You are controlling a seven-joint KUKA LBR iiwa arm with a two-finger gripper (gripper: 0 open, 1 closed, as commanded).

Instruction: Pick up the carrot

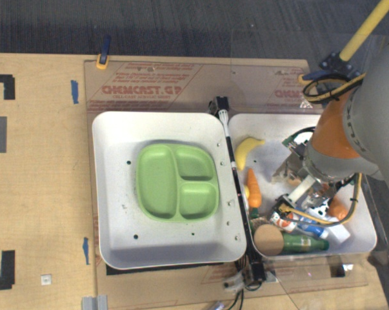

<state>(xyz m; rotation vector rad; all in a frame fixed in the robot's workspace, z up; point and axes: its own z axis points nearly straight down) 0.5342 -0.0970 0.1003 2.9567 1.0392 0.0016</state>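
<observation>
Carrot in right bin beside banana; gripper state unclear; cardboard print unreadable

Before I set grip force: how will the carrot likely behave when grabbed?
The carrot looks like a smooth toy, so probably stiff, light and slightly slippery. Its tapered round shape may roll toward the banana or bin wall if nudged.
</observation>
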